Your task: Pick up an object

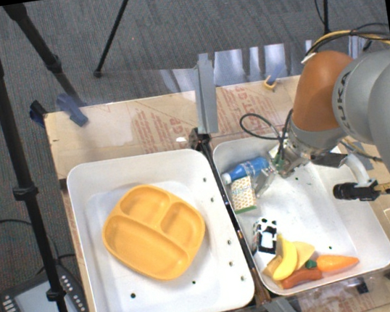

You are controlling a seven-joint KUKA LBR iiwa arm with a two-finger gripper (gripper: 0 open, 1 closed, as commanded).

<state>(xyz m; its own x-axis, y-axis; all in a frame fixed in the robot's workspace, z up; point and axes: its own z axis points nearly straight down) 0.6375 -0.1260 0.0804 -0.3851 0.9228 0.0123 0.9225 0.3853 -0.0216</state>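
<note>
My gripper is low in the back of the right bin, at the right end of a clear plastic bottle with a blue label that lies on its side. A small pale patterned pack sits just in front of the bottle by the bin's left wall. Nearer the front lie a black-and-white toy, a banana and an orange carrot. Whether the gripper touches the bottle is unclear.
The left bin holds a yellow-orange divided plate. The arm's orange band and grey body hang over the right bin's back right corner. Bare white floor shows in the middle of the right bin.
</note>
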